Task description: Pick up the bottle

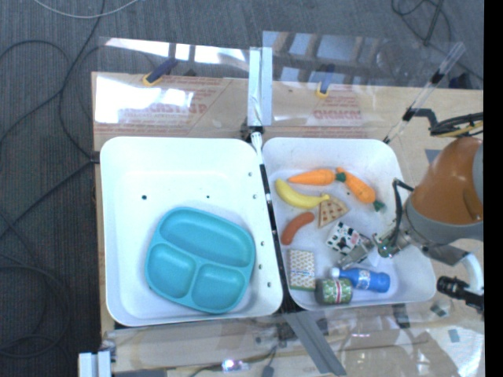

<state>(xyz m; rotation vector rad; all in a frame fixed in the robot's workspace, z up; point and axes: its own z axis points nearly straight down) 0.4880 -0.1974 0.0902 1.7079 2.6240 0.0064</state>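
the arm [448, 191] comes in from the right of the camera view, its orange band and grey wrist hanging over the right rim of the right bin [314, 149]. from the wrist it slants down and leftward, ending in the gripper [376, 247] low over the near right part of that bin. the fingers are small and dark against the clutter, and whether they are spread or pressed together cannot be told from here; nothing is clearly seen between them.

the bottle [363, 280] lies on its side just in front of the gripper, toward the near wall of the bin: blue body, white cap end pointing left. it seems to sit just clear of the fingertips, though the view is too coarse to be sure of a gap.

touching the bottle's cap end, left and nearer of the gripper, is a green can [334, 290]. directly left of the gripper lies a black-and-white patterned block [343, 236]. further left are a sausage [296, 227] and a cracker packet [301, 269]. beyond the gripper, toward the far wall, lie a waffle wedge [332, 210], a banana [299, 195] and two carrots [313, 177] [360, 186].

well to the gripper's left, the left bin [126, 171] holds a blue divided tray [201, 259].
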